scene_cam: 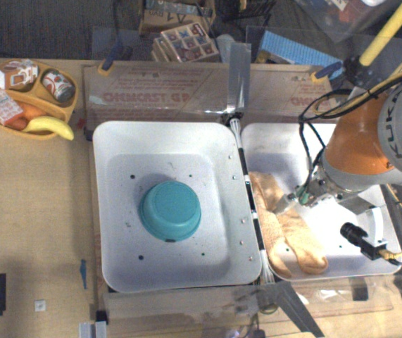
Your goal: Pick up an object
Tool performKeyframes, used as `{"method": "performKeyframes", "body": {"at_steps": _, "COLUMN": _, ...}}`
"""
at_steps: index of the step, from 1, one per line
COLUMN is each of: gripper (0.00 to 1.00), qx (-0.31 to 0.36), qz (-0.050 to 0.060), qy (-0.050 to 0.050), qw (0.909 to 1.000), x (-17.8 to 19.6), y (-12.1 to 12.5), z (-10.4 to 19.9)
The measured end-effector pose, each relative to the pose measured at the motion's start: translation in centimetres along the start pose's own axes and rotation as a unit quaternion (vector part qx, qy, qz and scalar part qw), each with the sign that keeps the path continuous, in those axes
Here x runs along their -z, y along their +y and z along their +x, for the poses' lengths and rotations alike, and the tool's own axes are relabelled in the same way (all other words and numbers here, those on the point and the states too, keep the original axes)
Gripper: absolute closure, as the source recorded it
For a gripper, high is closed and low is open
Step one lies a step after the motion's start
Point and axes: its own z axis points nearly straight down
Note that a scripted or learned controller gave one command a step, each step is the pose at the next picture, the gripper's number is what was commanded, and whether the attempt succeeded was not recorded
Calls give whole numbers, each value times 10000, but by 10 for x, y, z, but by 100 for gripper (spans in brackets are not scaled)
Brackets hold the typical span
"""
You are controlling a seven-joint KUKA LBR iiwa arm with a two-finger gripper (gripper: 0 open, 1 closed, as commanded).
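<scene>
You are at the approach step of the pick: the arm (369, 146) reaches into the right bin (278, 136), and its hand (303, 194) hangs low over that bin's middle, just beside the tan cloth (289, 234). Whether the hand is released or clenched you cannot tell from this view; the wrist and cabling hide its tips, and nothing shows plainly between them, so do not count anything as held.

The likeliest thing to take is that cloth. It lies crumpled along the right bin's left wall, running from about the bin's middle down to its near edge. The hand sits at the cloth's upper right border, close to it, though contact cannot be confirmed.

The other candidate, a teal bowl (171, 210), rests upside down in the middle of the left bin (116, 146), well apart from the hand.

For the next move, you would want the hand brought onto a raised fold of the cloth rather than its flat margin, lowered until it meets fabric, then closed and lifted straight up. Soft cloth may slip or bunch, so check that it comes up clear of the bin floor before calling the pick good.
</scene>
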Motion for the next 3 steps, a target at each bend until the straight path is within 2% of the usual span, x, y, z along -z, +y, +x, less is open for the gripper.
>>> {"method": "performKeyframes", "body": {"at_steps": 1, "gripper": 0, "qx": 1424, "qz": 36, "qy": 20, "qw": 9898, "x": 94, "y": 57, "z": 34}}
{"method": "performKeyframes", "body": {"at_steps": 2, "gripper": 0, "qx": 1960, "qz": 33, "qy": 19, "qw": 9806, "x": 94, "y": 54, "z": 18}}
{"method": "performKeyframes", "body": {"at_steps": 3, "gripper": 0, "qx": 1604, "qz": -1, "qy": 3, "qw": 9871, "x": 0, "y": 8, "z": -6}}
